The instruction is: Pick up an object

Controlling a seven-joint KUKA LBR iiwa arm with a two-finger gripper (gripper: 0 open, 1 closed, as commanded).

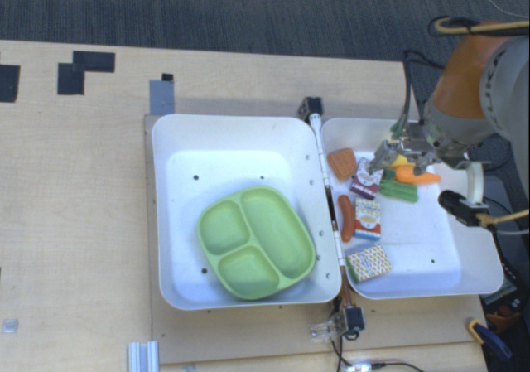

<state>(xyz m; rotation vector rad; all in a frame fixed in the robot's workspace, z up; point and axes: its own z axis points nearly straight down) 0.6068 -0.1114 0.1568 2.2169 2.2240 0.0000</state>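
- Whether the gripper (396, 155) is holding anything cannot be told from this slant; its metal end sits low in the right bin (431, 258), just above a cluster of small toys.
- No writing can be read: the small packet (368, 217) and the patterned box (369, 263) carry print, but it is too small to make out.
- The arm (480, 80) comes in from the right, orange band uppermost, the wrist bent down over the upper part of the right bin.
- Right bin, by the gripper: an orange carrot-like piece (414, 175) lying on a green piece (398, 190), both touching or just beside the gripper's end.
- Along the right bin's left side: an orange-brown bread-like piece (341, 163) at the top, then the packet, a red sausage (346, 218) beside the wall, and the patterned box nearest the front.
- Left bin (178, 196): a light green divided plate (257, 242) with three sections, lying flat toward the front.
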